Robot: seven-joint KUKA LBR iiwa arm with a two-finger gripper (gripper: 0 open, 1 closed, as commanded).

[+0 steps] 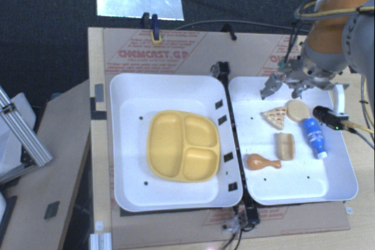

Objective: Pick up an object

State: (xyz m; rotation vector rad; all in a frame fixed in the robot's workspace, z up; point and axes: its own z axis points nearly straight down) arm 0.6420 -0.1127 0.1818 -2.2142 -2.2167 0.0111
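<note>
Two fingers of the claw [286,86] spread, holding nothing, above right bin's [340,187] far edge. Wedge [275,117] and disc [297,110] just beneath, touching. Bottle [314,137], block [285,146], drumstick [262,162] nearer middle. Risk: crowded pieces; closing could nudge one aside, miss.

Five toy foods [285,146] in right bin [334,184]
</note>
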